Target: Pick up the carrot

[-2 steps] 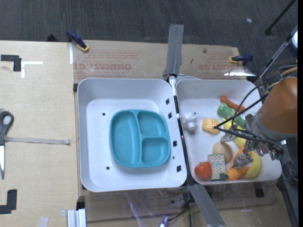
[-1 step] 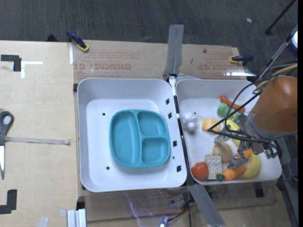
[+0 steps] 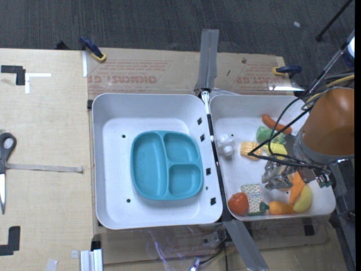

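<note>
A: Cam view, quick status?

B: Arm's in from the right, over the right bin (image 3: 231, 114). Gripper (image 3: 275, 178) sits low among the toy food, just left of the carrot (image 3: 295, 188).

A: Carrot where exactly?

B: Near the bin's front right corner, orange, lying tilted, a yellow banana-ish piece (image 3: 304, 199) touching its right side, an orange piece (image 3: 278, 208) just below. Tomato (image 3: 238, 203) further left, corn (image 3: 248, 149) and a green item (image 3: 263, 133) up toward the back.

A: Jaws?

B: Can't tell. Metal bits blur together w/ cables across them; no gap or grip readable.

A: So grabbed or not?

B: Nothing visibly between the fingers. Carrot looks to be resting on the bin floor, so I'd judge approach done, grasp + lift left.

A: Left bin?

B: Just the teal divided plate (image 3: 167, 165), not involved.
</note>
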### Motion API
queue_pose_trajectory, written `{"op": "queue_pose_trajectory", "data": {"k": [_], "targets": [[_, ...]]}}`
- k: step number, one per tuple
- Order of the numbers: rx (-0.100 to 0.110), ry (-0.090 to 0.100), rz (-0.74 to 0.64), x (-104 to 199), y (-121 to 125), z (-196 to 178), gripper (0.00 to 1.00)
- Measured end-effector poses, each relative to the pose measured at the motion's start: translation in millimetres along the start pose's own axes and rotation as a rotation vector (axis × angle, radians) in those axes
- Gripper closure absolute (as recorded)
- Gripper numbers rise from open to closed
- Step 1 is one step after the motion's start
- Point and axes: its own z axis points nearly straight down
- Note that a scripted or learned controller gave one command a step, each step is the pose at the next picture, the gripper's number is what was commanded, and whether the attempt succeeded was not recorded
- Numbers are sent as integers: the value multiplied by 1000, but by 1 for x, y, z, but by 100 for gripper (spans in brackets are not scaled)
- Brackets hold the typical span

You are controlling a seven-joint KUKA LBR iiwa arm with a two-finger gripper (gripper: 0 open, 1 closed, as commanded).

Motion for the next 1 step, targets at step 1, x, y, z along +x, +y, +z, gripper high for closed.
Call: {"op": "queue_pose_trajectory", "data": {"k": [1], "targets": [[3,-6,-2,-3,-1,-10,100]]}}
